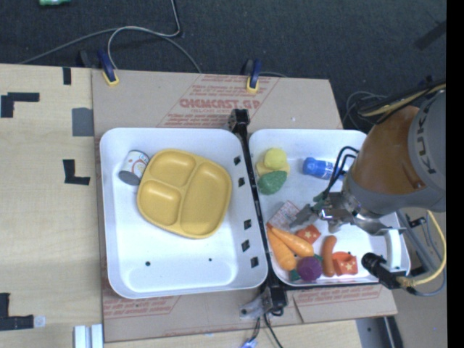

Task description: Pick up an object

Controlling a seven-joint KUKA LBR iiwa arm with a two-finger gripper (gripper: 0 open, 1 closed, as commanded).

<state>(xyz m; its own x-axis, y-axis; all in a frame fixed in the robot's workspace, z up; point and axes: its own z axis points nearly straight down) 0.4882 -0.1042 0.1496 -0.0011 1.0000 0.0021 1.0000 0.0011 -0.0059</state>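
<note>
1. Because the toy food in the right bin [377,140] looks like small plastic pieces, I think it is light, hard and a bit slippery.
2. A long orange carrot [288,243] lies near the left wall of that bin, toward the front edge. A purple piece [309,268] sits just beside it, near the front wall.
3. A sausage [329,255] lies beside them, and a red piece [308,233] sits just above the carrot.
4. A yellow piece [275,158] and a green piece [272,183] sit near the back left corner. A blue piece [315,167] is near the back wall.
5. I think the carrot or sausage is best held across its thin middle, so it does not slide out.
6. The gripper [328,213] hangs over the middle of the right bin, close above the red piece.
7. I cannot tell how wide it is, or if it touches anything.
8. I see nothing held in it.
9. A yellow plate [183,193] and a small can [133,167] rest in the left bin [174,267].
</note>
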